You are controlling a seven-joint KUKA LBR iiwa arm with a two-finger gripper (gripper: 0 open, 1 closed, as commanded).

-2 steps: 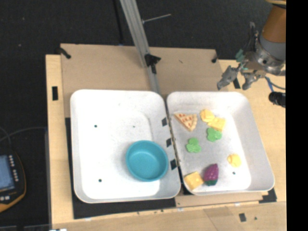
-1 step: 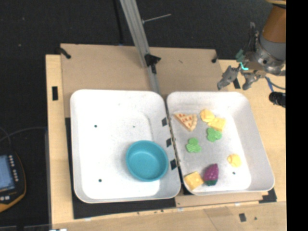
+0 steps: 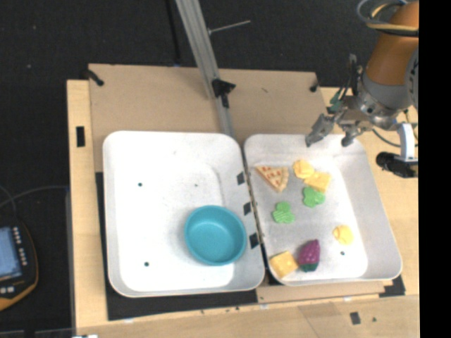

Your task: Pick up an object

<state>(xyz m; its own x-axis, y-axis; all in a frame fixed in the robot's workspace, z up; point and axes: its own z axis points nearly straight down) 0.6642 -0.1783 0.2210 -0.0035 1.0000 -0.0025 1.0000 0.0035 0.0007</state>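
Tan bench with two shallow white bins (image 3: 120, 189): spread-fingered empty gripper (image 3: 329, 134) above right bin's far edge, purple plastic grape cluster (image 3: 309, 254) near its front, round teal bowl (image 3: 214, 234) in left

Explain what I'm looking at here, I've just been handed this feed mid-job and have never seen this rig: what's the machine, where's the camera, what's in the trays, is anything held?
One fixed camera looks down at a slant on a bench. The grey and orange thing at right is the robot arm; its gripper hangs over the far edge of the right bin, with its jaws spread and nothing between them. That bin holds small toy foods: a waffle wedge, yellow pieces, two green pieces, a small yellow piece, a yellow block and a purple piece. The left bin holds a blue bowl.
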